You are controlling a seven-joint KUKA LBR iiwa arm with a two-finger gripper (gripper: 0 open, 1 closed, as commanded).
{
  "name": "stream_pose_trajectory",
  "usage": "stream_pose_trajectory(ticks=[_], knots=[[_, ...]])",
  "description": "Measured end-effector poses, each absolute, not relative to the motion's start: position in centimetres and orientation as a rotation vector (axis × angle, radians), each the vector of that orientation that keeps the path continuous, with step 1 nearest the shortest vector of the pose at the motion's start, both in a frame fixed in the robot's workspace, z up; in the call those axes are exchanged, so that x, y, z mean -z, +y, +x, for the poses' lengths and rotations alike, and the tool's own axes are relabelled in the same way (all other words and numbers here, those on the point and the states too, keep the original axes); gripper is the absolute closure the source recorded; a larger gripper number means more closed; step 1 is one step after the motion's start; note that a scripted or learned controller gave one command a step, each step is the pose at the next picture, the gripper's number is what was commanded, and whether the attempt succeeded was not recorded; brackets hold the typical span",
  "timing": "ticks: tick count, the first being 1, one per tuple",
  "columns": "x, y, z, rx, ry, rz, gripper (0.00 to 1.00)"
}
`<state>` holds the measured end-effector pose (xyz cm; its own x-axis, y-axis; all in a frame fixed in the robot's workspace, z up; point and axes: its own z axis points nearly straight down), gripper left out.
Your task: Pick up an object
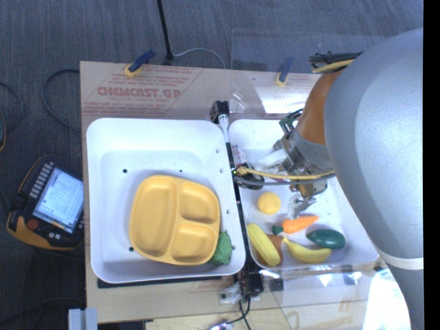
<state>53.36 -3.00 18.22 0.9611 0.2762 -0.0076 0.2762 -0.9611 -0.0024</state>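
the things to pick lie in the right bin, bunched at its near end: a small round yellow ball sits alone toward the middle, w/ an orange carrot just beside it on the near right. nearer the front edge there's a yellow corn cob on the left, a yellow banana curving along the front, and a dark green oval piece touching the banana's upper right side. a small brownish bit shows btw the corn and the carrot, too small to name.

the gripper hangs over the right bin, just right of the ball and just above the carrot's spot in the pic; can't tell if it's open or closed, and nothing is seen in its grasp. the grey arm w/ its orange band comes in from the right and covers much of that bin's far right part. a yellowish cable runs from the wrist area toward the bin divider.

the left bin holds a yellow tray w/ compartments, lying flat and turned at a slant, w/ a green leafy piece poking out at its near right corner, touching it.

both bins sit side by side on the table, a brown board w/ red lettering; blue clips sit at its far edge. a handheld screen unit lies on the carpet left of the table.
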Motion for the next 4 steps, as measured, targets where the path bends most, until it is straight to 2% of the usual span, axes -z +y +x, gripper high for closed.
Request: stream_pose_trajectory(ticks=[1,2,3,4], knots=[[-18.3,-8.8,48.1,-0.015,-0.504,-3.101,0.00],[-18.2,-6.0,53.3,-0.012,-0.320,-3.123,0.00],[-18.2,-2.9,48.2,-0.016,-0.316,-3.123,0.00],[-18.2,-4.8,54.5,-0.012,-0.321,-3.125,0.00]])
